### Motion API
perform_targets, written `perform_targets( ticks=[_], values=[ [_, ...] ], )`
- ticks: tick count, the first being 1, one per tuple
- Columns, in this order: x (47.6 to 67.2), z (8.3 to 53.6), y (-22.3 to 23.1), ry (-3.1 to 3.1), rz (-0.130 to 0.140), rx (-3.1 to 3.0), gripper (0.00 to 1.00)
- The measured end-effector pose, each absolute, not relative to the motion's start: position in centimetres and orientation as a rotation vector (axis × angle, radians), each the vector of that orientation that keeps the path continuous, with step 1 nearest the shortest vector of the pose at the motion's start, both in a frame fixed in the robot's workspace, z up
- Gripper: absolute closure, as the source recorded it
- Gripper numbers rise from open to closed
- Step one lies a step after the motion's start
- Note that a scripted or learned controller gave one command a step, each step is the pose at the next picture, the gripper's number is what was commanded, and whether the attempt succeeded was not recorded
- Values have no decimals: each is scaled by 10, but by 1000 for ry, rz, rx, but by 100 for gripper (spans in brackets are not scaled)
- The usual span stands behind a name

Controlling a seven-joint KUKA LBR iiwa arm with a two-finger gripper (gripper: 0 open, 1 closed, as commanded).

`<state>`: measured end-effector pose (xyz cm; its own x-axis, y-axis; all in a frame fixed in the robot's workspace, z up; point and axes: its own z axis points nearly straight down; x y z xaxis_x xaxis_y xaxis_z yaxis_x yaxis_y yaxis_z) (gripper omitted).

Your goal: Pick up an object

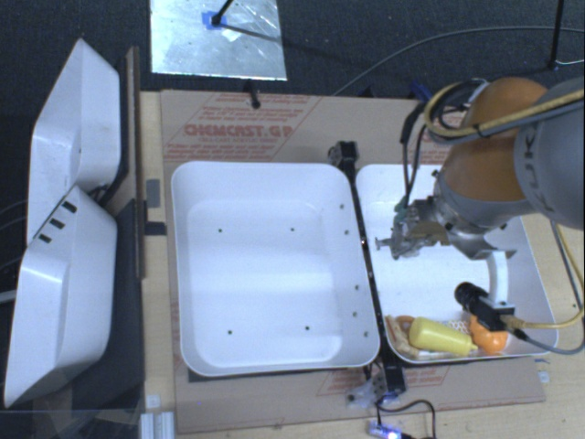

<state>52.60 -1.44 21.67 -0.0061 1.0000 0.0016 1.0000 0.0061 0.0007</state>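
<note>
Along right bin's near wall, yellow bottle (440,336), seemingly crosswise.

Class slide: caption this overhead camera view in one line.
Gripper poised above the right bin, with a yellow object at its near edge.

The arm (512,154) runs off the right edge and covers much of the right bin (388,273). The claw (402,236) is a small, cluttered shape, its fingers too fine to read. Objects bunched along that bin's near wall overlap, their outlines partly hidden.
</note>
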Motion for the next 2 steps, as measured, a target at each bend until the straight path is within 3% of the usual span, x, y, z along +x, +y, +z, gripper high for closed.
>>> perform_targets(
  ticks=[1, 2],
  values=[
    [527, 212, 40, -2226, -2, -2215, 100],
    [550, 219, 90, -2227, -3, -2216, 100]
  ],
)
